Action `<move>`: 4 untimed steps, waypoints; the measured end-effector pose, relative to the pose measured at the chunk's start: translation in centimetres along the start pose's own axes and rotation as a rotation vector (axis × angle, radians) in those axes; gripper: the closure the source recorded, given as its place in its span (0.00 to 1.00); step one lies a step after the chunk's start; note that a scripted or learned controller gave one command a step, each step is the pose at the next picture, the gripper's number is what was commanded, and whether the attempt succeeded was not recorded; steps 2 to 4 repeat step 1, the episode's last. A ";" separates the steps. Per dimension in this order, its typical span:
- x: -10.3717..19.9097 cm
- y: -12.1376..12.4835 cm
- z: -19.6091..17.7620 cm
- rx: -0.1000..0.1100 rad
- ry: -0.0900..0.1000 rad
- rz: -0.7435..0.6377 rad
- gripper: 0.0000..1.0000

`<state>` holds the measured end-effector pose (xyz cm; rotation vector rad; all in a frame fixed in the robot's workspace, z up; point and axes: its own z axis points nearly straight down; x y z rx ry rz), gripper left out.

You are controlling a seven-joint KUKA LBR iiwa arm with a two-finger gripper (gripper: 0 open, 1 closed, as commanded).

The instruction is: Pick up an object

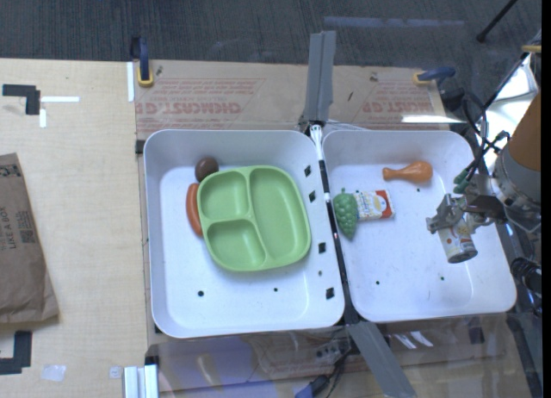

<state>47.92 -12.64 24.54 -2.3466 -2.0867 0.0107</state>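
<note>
Looking at my feed, the gripper (451, 217) is down in the right bin (405, 293), over by its right side, with a small can (461, 245) right under it. The can is tilted and looks to be touching the fingertips, but I honestly can't tell if the fingers are clamped on it or just resting against it, so no call from me on that.

Further left in the same bin there's a small packet (372, 205) with a red edge, and a bumpy green thing (346, 214) touching its left end, right by the divider between the bins. Toward the far side sits an orange drumstick-shaped toy (409, 172), apart from the rest.

Over in the left bin (232, 301) there's a green divided plate (254, 216). An orange sausage-like piece (193, 208) pokes out from its left edge, and a brown round thing (207, 168) sits at its far left corner.
</note>
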 end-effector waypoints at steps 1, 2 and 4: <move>4.3 3.2 5.5 0.001 0.003 0.111 1.00; 4.3 3.2 5.5 0.001 0.003 0.111 1.00; 4.3 3.2 5.5 0.001 0.003 0.111 1.00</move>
